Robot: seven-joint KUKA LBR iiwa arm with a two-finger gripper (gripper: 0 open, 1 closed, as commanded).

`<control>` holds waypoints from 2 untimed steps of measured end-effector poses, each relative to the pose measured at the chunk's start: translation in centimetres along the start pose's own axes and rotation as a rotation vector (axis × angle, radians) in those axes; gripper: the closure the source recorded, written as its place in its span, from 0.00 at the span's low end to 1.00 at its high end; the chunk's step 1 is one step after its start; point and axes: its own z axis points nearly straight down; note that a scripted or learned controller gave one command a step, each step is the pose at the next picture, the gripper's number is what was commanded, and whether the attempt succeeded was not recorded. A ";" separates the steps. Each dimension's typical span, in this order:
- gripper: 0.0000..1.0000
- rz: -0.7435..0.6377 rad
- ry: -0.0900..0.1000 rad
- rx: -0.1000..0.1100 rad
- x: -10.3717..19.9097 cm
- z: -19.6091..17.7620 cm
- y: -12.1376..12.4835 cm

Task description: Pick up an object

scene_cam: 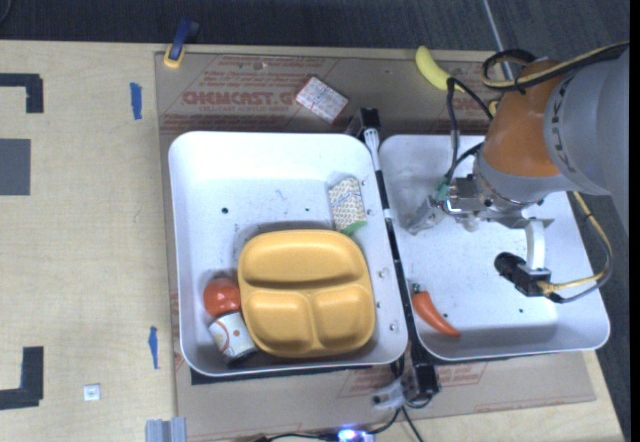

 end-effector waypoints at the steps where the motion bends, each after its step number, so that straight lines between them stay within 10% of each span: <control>1: 0.00 0.002 0.000 0.003 -6.1 0.1 3.5; 2: 0.00 0.003 0.001 0.004 -3.1 0.0 -3.9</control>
